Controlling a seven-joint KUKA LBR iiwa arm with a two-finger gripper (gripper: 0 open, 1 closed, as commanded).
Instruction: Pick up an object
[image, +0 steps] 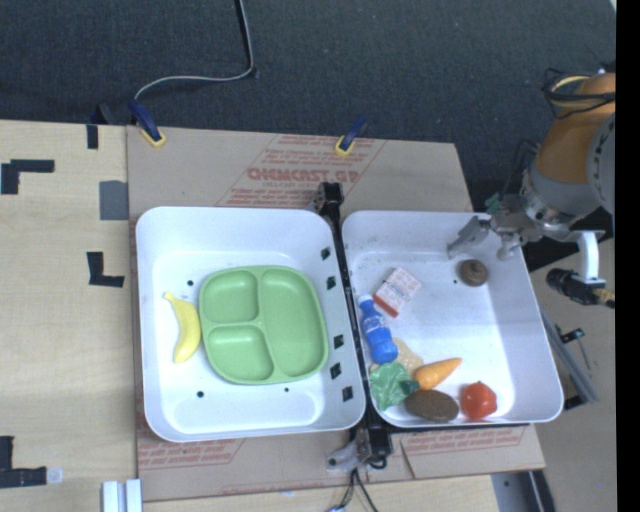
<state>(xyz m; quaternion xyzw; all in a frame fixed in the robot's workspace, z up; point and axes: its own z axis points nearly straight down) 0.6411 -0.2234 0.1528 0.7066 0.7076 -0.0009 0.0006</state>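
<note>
Only clearly legible txt: red printed "CHEMCAST" on the flat brown cardboard sheet (300, 172) under the two bins, running along its far edge btwn the yellow-and-blue clamps, w/ more red lettering after it & around it too blurred to make out. Similar red print runs along the cardboard's near edge below the bins, unreadable. The small white-and-red packet (399, 290) in the right-hand white bin (520, 300) carries red markings, too small to read.

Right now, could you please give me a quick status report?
Gripper open over right bin, holding nothing. Small brown object beside it. Nothing in the way.
</note>
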